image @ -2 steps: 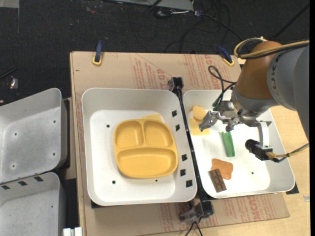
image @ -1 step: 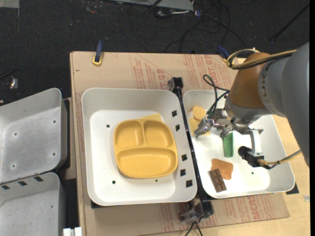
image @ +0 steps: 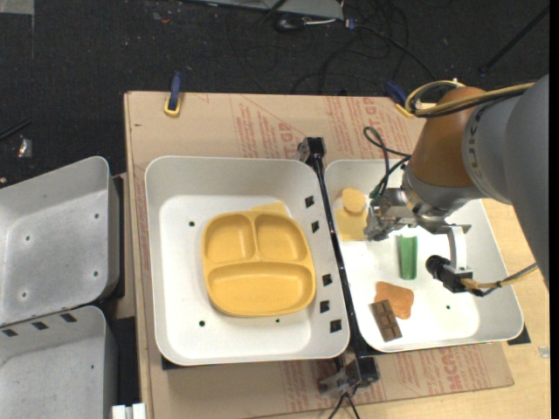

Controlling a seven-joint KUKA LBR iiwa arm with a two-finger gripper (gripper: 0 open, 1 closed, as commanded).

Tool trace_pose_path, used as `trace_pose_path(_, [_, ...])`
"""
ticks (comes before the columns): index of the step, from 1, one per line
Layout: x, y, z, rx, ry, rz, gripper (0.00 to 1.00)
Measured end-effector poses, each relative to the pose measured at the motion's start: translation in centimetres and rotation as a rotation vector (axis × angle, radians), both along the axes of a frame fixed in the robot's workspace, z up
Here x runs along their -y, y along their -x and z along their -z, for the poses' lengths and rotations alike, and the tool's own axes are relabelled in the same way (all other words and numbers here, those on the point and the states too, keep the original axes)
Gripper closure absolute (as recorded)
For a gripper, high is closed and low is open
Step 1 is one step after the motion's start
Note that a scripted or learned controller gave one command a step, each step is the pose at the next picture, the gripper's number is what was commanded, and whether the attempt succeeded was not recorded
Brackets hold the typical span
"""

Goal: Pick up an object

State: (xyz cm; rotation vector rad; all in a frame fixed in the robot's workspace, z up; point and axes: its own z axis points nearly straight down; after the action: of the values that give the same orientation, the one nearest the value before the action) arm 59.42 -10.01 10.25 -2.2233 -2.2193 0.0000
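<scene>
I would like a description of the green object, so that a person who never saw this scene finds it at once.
Look at the right bin of the two white bins, the one the grey arm reaches into. Near its middle lies the green block, a small upright bar just below the wrist. It is the one green thing there; its neighbours, below and to the left, are orange, brown and yellow.
</scene>
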Motion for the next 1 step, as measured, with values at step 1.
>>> trace_pose_path(1, [-0.78,0.15,-5.99,0.005,0.001,-0.005,1.00])
